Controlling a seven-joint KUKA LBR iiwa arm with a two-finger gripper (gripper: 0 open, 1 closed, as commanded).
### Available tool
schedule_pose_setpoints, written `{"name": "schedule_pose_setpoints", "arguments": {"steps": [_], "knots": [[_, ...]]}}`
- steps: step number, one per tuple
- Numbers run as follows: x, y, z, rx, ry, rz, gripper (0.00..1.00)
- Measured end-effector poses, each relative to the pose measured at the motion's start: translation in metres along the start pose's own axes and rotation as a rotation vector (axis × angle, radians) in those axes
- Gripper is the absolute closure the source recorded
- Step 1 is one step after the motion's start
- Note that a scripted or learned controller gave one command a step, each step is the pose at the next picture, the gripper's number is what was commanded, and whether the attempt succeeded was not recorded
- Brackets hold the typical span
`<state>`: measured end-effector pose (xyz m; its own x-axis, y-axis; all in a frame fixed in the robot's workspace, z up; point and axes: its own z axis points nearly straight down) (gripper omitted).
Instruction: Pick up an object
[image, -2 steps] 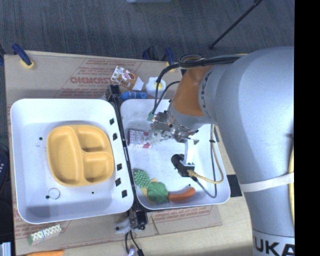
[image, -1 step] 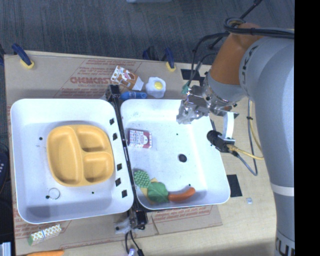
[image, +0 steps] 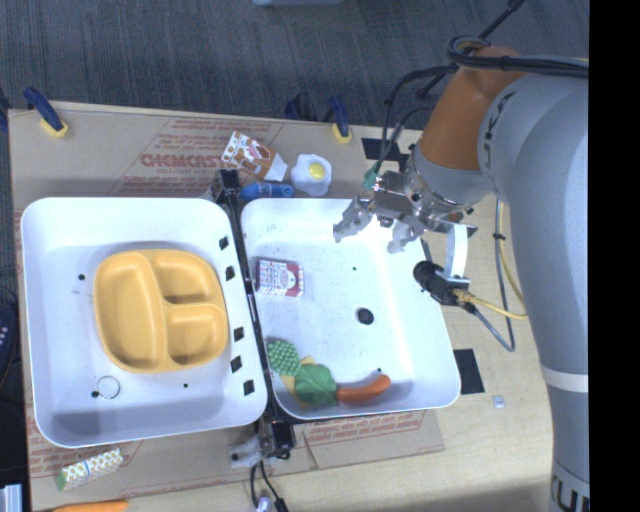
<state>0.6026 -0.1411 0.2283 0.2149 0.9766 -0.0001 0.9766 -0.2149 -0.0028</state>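
- Left bin (image: 40, 300): 1 yellow divided tray (image: 160, 308).
- Right bin (image: 420, 345): red packet (image: 279, 277), green toy (image: 314, 384), carrot (image: 364, 390).
- Gripper (image: 377, 229): fingers spread, holding nothing, over the right bin's far edge.
- Bench beyond: snack packet (image: 245, 153), yellow-white item (image: 313, 173).

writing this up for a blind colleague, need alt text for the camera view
A grey arm's gripper, fingers open, hovers over the right white bin, which holds a small red packet, green toy vegetables and an orange carrot. The left bin holds a yellow divided tray.
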Motion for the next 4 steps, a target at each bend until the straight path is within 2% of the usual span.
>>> {"name": "schedule_pose_setpoints", "arguments": {"steps": [1, 2, 3, 4], "knots": [[0.032, -0.057, 0.116, 0.006, 0.0, 0.021, 0.0], [0.054, 0.035, 0.133, -0.007, 0.001, -0.033, 0.0], [0.042, -0.029, 0.132, -0.011, 0.001, -0.058, 0.0], [0.021, 0.034, 0.055, -0.001, -0.001, -0.188, 0.0]]}}
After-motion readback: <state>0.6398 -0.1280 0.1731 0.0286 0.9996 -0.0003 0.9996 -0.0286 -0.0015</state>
